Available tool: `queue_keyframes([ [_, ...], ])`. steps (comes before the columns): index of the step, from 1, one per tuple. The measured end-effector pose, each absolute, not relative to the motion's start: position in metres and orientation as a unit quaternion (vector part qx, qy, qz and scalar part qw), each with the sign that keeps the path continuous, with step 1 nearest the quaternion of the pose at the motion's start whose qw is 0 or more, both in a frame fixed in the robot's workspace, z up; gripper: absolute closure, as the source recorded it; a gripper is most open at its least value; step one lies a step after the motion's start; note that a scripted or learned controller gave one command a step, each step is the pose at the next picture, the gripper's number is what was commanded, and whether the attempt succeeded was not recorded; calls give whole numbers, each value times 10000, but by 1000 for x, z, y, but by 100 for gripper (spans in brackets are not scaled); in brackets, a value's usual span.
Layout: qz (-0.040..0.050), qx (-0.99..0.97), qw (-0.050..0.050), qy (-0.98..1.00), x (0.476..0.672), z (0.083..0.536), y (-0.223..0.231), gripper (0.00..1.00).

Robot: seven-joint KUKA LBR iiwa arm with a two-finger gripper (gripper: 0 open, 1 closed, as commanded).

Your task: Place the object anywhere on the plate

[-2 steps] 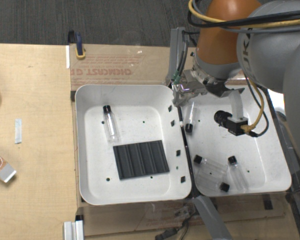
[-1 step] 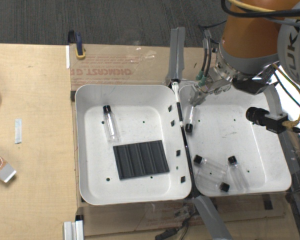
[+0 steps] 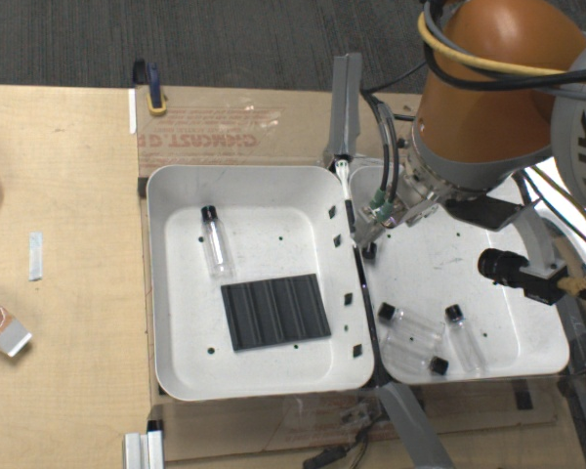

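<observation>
Arm: reaches in from the right over the right bin point(image 3: 537, 355).
Gripper point(image 3: 368, 249): low at the divider between the bins; open or closed cannot be told.
Plate point(image 3: 275, 312): dark, ribbed, in the left bin point(image 3: 171, 360), bare.
Vials: one point(image 3: 214, 240) just above the plate, others point(image 3: 461, 338) in the right bin.
Progress: nothing placed yet; picking and placing remain.

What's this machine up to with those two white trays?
A robot arm reaches in over the right bin, its gripper low near the divider between the bins. Clear vials lie in that bin. In the left bin lie a dark ribbed plate and another vial.
</observation>
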State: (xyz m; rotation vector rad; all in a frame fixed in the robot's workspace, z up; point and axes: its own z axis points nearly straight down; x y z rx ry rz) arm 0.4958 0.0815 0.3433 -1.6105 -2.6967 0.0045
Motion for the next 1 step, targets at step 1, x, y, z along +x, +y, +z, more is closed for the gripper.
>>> queue_keyframes([
  [1, 10, -4206, 2, -9073, 478, 320, 24, 100],
])
